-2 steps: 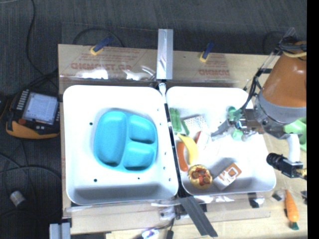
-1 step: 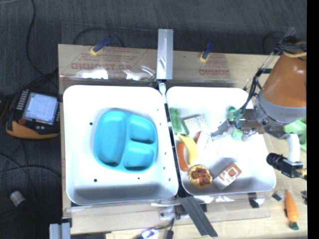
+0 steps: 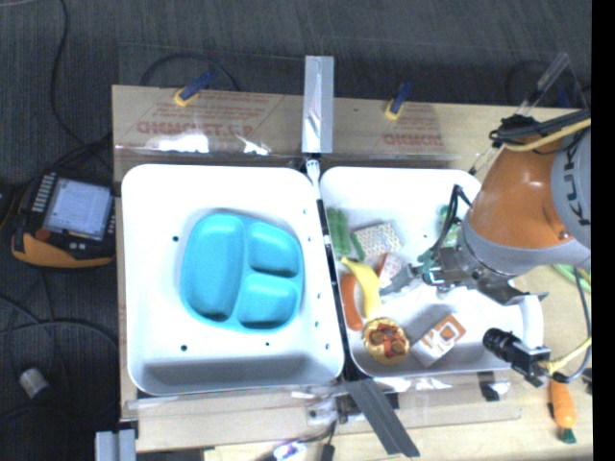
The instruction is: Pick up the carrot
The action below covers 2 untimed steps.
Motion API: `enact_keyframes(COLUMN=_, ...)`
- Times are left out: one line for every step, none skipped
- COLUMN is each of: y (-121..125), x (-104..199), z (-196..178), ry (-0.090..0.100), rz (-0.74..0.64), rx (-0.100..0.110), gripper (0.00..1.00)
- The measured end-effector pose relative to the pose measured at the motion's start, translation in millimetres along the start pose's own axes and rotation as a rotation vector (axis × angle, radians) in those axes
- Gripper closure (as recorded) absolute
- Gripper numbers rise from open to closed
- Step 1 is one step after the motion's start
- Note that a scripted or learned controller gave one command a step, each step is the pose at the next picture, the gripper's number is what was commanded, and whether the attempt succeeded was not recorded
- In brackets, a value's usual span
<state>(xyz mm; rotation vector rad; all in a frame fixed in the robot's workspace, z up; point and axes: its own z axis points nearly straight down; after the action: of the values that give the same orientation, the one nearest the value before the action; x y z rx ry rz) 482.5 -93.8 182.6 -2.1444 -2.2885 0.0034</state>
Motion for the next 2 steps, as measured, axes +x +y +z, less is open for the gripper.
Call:
enact_keyframes(y=-1.2, x=-30.8, z=-65.0, ry=-0.001, rz=-0.112, rx=-0.003, gripper=0.00)
enact_keyframes(y=35.2, x=-16.7, z=-42.7, ry=-0.003, rz=-0.171, rx=-0.002, gripper=0.00)
